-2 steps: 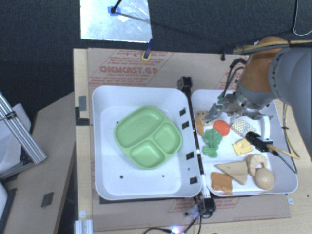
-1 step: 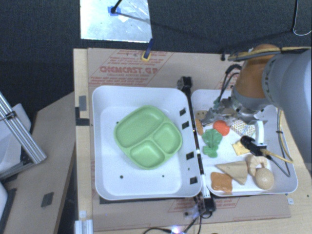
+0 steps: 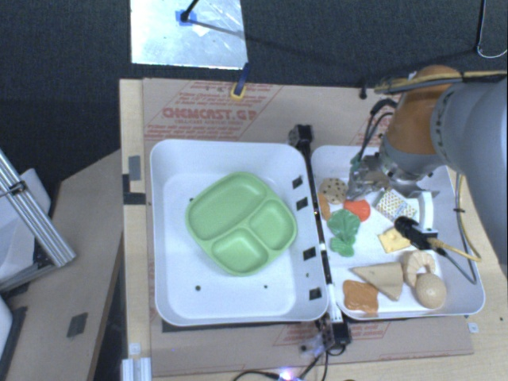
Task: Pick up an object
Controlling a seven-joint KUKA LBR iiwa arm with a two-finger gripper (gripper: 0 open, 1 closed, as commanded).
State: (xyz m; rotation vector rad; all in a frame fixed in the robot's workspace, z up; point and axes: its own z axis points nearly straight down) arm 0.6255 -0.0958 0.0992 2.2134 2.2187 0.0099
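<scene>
My gripper [image 3: 361, 187] reaches down into the right bin [image 3: 468, 292] at its far left part. It hangs just above a red toy piece [image 3: 358, 209], with a chocolate-chip cookie [image 3: 332, 189] to its left. A green leafy toy [image 3: 344, 228] lies in front of the red piece. To the right of the gripper lies a checkered cracker [image 3: 391, 205]. The arm's grey wrist and orange band hide the bin's far right corner.
Nearer in the right bin lie a yellow cheese slice [image 3: 393, 240], a tan bread wedge [image 3: 382, 277], an orange toast piece [image 3: 359, 295] and pale bread rolls [image 3: 425, 280]. The left bin [image 3: 171, 292] holds a green divided plate [image 3: 240, 222]. Black clips line the wall between the bins.
</scene>
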